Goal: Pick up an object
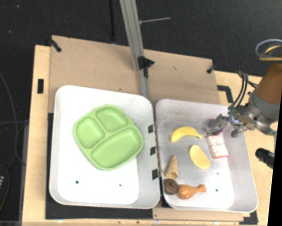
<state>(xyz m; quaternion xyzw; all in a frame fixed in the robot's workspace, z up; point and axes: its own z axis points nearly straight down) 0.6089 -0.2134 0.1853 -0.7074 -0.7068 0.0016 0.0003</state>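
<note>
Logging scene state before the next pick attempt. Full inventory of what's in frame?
white bins: 2, white, side by side on the bench
divided plate: 1, green, in the left bin
banana: 1, yellow, right bin, upper middle
yellow piece: 1, yellow, right bin, centre, below the banana
small packet: 1, white with red, right bin, right of the banana
cone: 1, tan, right bin, near its left wall
brown round item: 1, dark brown, right bin, front left
drumstick-shaped item: 1, orange-brown, right bin, front
metal pole: 1, grey, behind the bins
arm: 1, grey with orange band, right side
end effector: 1, over the right bin's upper right, above the packet
</note>
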